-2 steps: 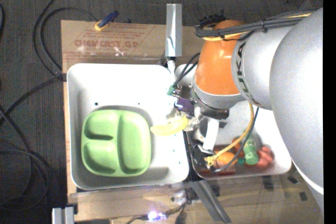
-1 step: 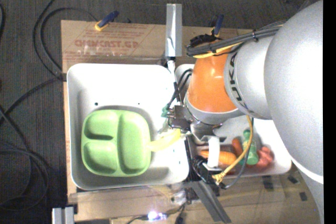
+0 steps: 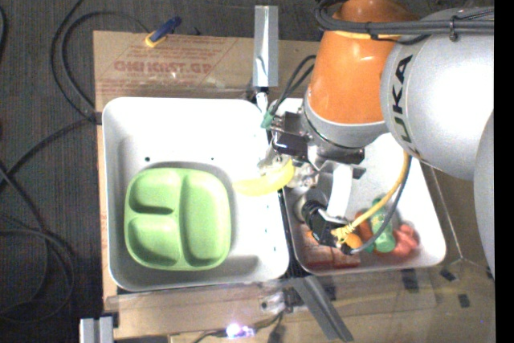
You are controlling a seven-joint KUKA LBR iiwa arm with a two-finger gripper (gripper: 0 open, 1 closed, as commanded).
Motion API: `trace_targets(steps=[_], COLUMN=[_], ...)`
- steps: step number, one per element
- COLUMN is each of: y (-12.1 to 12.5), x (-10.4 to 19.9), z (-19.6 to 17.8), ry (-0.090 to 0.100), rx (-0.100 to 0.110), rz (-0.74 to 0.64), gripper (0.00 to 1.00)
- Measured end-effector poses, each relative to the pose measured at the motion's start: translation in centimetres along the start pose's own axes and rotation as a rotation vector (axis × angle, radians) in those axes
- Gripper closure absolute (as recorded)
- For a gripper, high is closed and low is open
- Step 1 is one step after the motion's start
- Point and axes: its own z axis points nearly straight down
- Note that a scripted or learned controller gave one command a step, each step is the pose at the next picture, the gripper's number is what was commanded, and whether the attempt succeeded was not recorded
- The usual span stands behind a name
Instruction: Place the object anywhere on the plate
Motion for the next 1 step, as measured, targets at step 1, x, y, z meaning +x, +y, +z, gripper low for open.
trace_targets(steps=[1], y=[-0.11], x=[0.24], z=[-3.99], ry=[0.0], rx=[0.001], rz=[-0.077], gripper=[1.0])
